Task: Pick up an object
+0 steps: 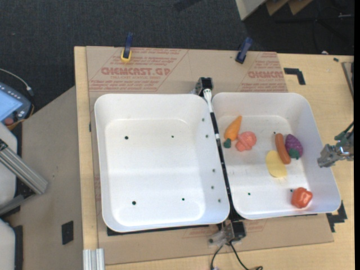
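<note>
We see the left bin (152,162) bare — all targets sit in the right bin (315,128): carrot (233,127), pink piece (246,142), lemon (275,165), sausage (282,148), grapes (293,145), red pepper (301,197). The gripper (336,153) waits at the rim — apart or together, we cannot tell.

You look down from one fixed camera mounted above the tabletop (169,66), tilted at a slant, far enough back to take in both white bins whole. The gripper (336,153) sits at the frame's right edge. The right bin (315,128) lies just left of it, the left bin (112,111) well beyond, with dark floor (67,16) past the far side.
</note>
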Controlling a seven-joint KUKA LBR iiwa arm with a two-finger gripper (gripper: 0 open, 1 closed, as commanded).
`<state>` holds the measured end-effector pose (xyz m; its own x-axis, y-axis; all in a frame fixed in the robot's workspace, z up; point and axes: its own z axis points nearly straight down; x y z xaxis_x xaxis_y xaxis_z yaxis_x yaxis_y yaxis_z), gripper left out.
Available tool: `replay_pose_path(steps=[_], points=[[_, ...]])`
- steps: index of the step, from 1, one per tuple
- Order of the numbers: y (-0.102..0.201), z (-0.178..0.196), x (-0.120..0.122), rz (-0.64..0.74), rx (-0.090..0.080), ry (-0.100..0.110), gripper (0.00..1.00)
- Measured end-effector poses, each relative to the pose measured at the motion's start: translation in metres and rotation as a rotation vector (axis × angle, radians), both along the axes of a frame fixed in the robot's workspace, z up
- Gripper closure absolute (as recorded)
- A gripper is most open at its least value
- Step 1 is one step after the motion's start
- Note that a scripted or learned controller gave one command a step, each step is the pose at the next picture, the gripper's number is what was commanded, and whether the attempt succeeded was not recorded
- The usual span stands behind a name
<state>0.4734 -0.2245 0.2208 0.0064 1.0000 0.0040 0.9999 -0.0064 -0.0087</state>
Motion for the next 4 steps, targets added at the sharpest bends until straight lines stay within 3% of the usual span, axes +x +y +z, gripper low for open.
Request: replay_pose_path(steps=[1,2,3,4], points=[[0.102,-0.075,0.015,0.016,0.002,-0.002,1.0],[0.217,0.037,0.044,0.021,-0.001,-0.023,1.0],[0.135,0.011,0.003,-0.003,-0.005,-0.003,1.0],[0.076,0.043,0.006,0.002,-0.008,-0.014,1.0]])
